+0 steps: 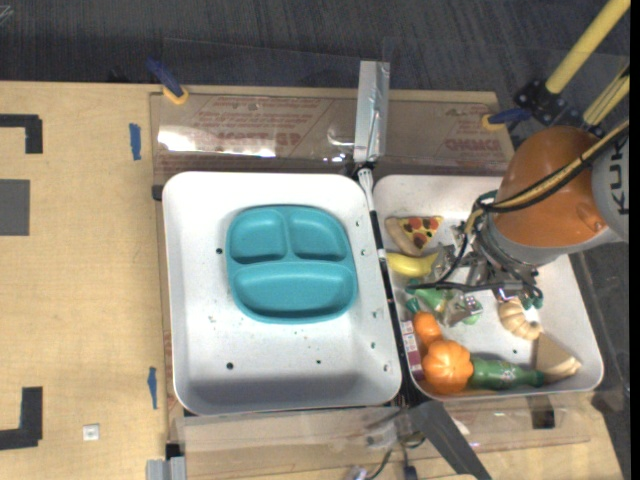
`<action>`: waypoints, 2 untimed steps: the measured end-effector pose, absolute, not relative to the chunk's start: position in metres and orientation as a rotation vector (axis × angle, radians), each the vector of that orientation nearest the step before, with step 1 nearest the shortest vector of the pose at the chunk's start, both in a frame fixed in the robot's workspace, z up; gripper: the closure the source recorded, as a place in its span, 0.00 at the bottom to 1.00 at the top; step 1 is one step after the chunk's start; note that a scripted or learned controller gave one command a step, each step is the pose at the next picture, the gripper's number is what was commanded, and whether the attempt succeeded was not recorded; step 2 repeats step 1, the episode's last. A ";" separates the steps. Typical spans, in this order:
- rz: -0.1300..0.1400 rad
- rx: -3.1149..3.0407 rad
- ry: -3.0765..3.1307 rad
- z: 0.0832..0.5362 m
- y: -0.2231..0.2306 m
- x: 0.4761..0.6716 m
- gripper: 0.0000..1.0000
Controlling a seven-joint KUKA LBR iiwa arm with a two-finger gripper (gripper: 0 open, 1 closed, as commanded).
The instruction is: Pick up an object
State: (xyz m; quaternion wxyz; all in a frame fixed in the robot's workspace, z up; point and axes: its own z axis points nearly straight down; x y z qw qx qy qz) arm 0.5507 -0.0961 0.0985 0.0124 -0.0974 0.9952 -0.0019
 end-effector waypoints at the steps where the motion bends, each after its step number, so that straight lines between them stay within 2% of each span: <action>1: -0.005 -0.303 3.104 0.098 -0.096 0.550 0.00; 2: -0.005 -0.303 3.104 0.098 -0.096 0.550 0.00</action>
